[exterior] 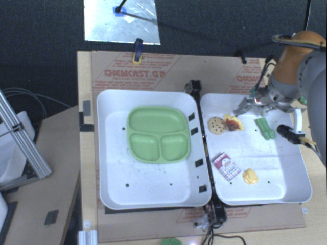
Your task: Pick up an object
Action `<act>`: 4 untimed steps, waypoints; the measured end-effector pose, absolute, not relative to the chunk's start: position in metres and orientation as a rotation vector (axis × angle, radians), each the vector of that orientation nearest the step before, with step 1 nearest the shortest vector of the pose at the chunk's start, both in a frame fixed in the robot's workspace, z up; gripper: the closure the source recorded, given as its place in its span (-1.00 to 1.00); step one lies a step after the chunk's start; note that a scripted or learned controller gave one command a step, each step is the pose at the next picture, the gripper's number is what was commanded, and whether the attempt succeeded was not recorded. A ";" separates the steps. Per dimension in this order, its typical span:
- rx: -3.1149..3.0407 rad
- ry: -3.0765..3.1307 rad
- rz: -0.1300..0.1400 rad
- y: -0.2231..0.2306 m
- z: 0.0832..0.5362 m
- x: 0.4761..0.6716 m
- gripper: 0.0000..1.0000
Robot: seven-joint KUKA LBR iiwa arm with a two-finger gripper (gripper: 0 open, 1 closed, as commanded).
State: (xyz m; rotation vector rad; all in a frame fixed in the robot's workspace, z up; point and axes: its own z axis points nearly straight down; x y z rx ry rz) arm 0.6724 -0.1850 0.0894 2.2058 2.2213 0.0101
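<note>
Two white bins sit side by side on the tabletop (153, 70), their inner rims touching at centre. L bin (110, 152) holds a green divided plate (157, 134), about centred, with bare floor all round it, widest along the near and left walls. All the pickable items are in the R bin (286, 182). A cookie (216, 125) lies near the left wall, and a red-yellow item (232, 122) lies just beside it on the right, touching or nearly so. A green block (264, 127) lies right of those, apart from them. A red-white packet (226, 166) lies nearer the front, tilted, w/ a yellow lump (250, 176) just right of it, not touching. The near-right corner and the strip along the near rim are open floor. The arm comes in over the far-right rim. The tool (249, 105) is over the far part of the R bin, just beyond the red-yellow item and close to the far wall. Can't tell how far open it is, and nothing is seen held in it. The middle of the R bin, btwn the far items and the near pair, is open.
</note>
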 end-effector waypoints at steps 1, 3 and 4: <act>2.213 2.230 0.002 -0.128 0.085 0.648 -1.00; 2.217 2.220 0.005 -0.155 0.086 0.670 -1.00; 2.221 2.218 0.003 -0.207 0.086 0.669 -1.00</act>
